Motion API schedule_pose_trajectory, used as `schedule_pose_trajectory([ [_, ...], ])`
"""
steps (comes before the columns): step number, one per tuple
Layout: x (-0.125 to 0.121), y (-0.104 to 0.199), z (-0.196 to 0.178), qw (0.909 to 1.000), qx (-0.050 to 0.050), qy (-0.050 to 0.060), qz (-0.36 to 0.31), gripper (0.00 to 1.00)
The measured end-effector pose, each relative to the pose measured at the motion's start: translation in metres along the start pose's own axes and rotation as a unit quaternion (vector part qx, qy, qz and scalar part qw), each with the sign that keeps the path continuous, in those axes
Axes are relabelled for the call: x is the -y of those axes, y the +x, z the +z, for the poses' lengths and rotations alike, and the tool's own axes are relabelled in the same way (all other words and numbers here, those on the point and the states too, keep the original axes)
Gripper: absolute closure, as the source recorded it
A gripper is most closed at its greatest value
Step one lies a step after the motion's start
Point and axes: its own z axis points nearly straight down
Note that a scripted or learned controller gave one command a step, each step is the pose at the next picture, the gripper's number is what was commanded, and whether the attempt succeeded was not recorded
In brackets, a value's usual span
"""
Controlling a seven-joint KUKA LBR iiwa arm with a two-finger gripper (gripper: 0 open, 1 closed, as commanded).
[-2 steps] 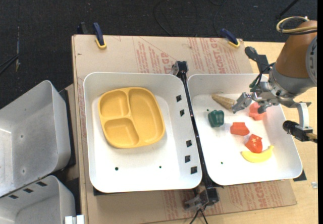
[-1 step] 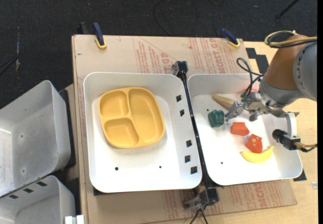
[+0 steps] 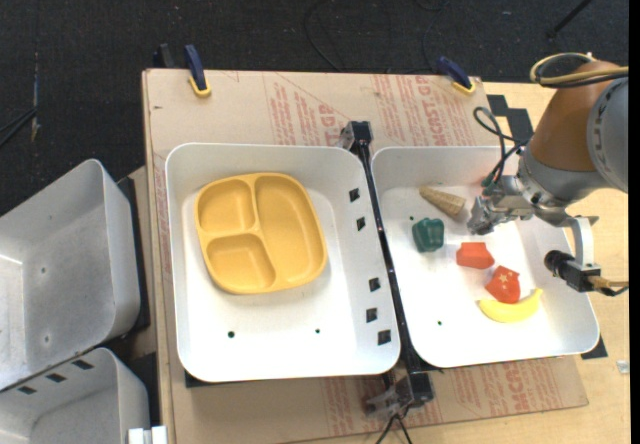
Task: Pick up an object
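Holding 5 toys point(image 3: 474, 255), right bin point(image 3: 572, 342), 1 yellow tray point(image 3: 261, 233), perhaps plastic

You would have seen the arm point(image 3: 585, 137) reaching in from the right edge, its orange band bulging above the grey wrist, which bent down and leftward over the right bin point(image 3: 400, 167). The gripper point(image 3: 486, 214) hung at the end of that wrist, low above the upper middle of the right bin, pointing toward the bin's left side. Its metal body looked compact and dark against the white floor. You could not have judged from this slant how it was set.
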Motion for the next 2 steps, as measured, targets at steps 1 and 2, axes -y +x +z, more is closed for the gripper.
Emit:
schedule_pose_trajectory([
  [1,-0.007,0.002,-0.045,1.0,0.001,-0.002,-0.002,1.0],
  [2,-0.01,0.001,-0.088,1.0,0.001,-0.002,-0.002,1.0],
])
